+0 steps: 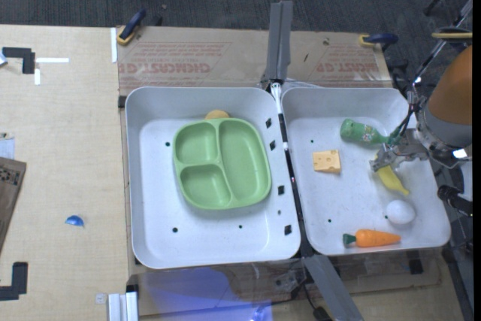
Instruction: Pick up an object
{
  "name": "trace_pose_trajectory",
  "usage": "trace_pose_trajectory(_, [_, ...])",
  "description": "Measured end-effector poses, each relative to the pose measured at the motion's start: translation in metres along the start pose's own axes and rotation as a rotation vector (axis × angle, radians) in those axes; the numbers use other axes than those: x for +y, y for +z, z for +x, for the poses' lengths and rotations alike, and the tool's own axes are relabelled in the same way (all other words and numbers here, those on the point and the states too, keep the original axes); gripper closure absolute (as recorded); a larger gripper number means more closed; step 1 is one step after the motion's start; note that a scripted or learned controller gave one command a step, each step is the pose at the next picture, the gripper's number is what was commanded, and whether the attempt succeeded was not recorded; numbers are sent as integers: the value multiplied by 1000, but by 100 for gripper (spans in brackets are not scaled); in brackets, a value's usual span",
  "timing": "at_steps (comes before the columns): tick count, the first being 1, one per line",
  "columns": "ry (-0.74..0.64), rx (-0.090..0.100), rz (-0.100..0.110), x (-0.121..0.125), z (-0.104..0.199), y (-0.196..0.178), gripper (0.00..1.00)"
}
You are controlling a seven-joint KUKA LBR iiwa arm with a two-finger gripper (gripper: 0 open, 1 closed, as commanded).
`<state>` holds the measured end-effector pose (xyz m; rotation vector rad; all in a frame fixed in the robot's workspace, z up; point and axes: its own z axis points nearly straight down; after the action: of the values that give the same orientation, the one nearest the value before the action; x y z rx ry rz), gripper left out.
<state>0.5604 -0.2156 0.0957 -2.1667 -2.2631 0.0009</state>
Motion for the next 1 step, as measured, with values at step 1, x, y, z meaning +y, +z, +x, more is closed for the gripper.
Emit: trace_pose_trajectory(1, [284, -6, -1, 13, 16, -117, 100])
